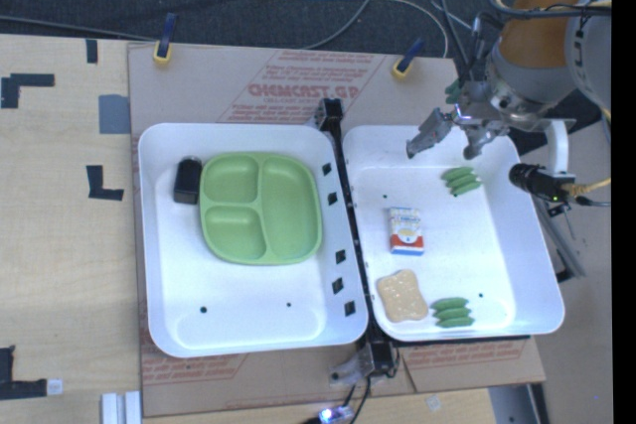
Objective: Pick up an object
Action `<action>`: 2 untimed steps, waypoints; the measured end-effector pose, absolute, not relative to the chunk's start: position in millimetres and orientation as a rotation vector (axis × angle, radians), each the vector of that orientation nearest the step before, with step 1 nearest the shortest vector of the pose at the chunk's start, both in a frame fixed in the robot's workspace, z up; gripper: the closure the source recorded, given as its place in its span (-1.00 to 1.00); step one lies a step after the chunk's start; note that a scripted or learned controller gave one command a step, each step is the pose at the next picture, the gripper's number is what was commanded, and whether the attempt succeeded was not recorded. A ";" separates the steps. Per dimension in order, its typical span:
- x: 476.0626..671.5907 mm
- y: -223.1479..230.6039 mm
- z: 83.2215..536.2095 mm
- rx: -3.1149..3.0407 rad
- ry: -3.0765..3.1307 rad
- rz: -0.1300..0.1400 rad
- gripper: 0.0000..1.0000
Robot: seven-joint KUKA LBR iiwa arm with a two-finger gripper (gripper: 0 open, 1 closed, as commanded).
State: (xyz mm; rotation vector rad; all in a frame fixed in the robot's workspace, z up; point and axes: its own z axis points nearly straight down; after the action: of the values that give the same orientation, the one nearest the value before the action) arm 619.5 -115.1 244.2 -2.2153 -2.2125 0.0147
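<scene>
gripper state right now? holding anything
gripper: open, fingers spread, nothing between them, above the far end of the right bin.

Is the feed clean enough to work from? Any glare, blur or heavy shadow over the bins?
Camera view: lighting is even and soft; the right white plastic bin shows mild glare but keeps its detail; the two-finger metal gripper looks slightly blurred; the small blue-and-white carton, tan toast slice and green divided plate read sharply, with faint shadows.
</scene>
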 end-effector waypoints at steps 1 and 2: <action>621.9 -115.0 251.9 -2.219 -2.223 0.002 -1.00; 624.7 -116.1 208.1 -2.218 -2.222 0.006 -1.00</action>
State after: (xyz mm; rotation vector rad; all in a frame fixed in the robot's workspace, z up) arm 624.7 -116.1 208.1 -2.2181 -2.2218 0.0063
